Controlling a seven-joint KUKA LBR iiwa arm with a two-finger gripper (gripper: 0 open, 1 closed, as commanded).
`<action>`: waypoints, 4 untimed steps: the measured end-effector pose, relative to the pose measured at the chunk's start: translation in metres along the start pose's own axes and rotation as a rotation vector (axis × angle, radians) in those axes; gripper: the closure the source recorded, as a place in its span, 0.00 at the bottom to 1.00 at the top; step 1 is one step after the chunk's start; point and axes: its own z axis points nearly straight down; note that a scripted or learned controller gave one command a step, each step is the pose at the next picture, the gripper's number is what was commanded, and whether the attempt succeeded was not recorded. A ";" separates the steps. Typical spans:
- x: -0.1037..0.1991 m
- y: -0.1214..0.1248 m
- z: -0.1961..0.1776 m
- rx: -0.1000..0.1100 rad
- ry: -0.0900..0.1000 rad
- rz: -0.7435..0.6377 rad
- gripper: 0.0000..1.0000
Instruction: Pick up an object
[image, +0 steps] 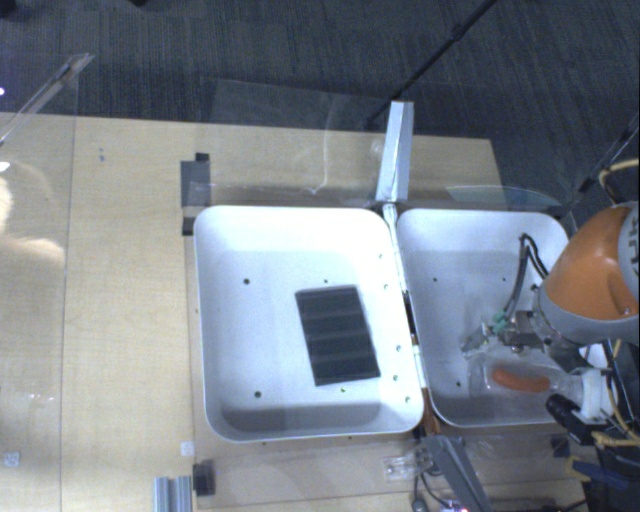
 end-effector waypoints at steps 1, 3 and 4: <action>0.001 0.004 -0.012 -0.007 0.000 -0.002 1.00; 0.055 0.085 0.002 0.003 0.003 -0.028 0.00; 0.055 0.160 0.005 0.009 0.001 0.030 0.00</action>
